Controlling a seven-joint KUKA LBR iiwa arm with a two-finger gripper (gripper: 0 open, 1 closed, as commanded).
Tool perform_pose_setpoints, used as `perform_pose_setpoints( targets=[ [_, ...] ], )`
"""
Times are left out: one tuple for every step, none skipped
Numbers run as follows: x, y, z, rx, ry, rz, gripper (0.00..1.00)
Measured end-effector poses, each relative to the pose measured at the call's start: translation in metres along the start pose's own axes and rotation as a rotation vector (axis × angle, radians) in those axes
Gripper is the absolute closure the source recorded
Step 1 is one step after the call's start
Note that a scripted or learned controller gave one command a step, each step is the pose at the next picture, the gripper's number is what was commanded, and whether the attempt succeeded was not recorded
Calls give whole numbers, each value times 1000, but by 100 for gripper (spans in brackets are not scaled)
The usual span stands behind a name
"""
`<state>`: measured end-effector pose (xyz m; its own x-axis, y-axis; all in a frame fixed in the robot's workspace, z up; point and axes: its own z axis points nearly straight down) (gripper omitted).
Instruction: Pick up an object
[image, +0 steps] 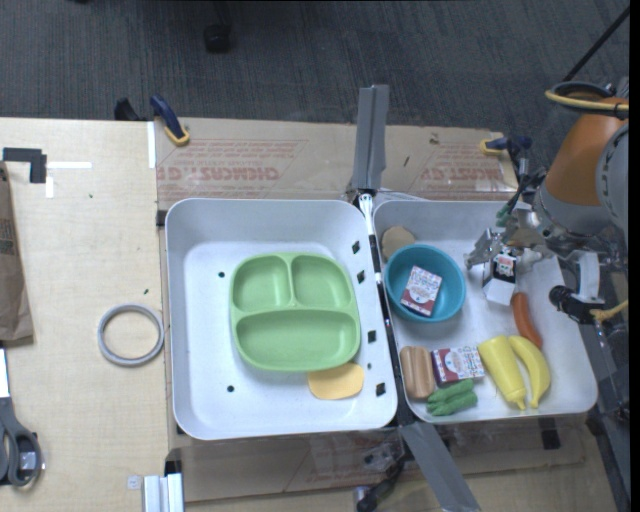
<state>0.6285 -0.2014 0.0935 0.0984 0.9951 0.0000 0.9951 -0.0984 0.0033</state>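
My gripper hangs over the upper right part of the right bin, just right of a blue bowl. In the bowl lies a small red and white packet. An orange carrot-like stick lies just below the gripper. Toward the bin's front sit yellow bananas, a red and white box, a hot dog and a green pod. A tan round piece rests at the bowl's upper left. Nothing can be made out in the gripper's grasp.
The left bin holds a green divided plate and a yellow slice at its front. A grey ring lies on the bench to the left. The arm's orange band stands over the right bin's far corner.
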Motion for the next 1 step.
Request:
perform_pose_setpoints(
  targets=[
    [0, 0, -9, 1, -3, -3, 100]
  ],
)
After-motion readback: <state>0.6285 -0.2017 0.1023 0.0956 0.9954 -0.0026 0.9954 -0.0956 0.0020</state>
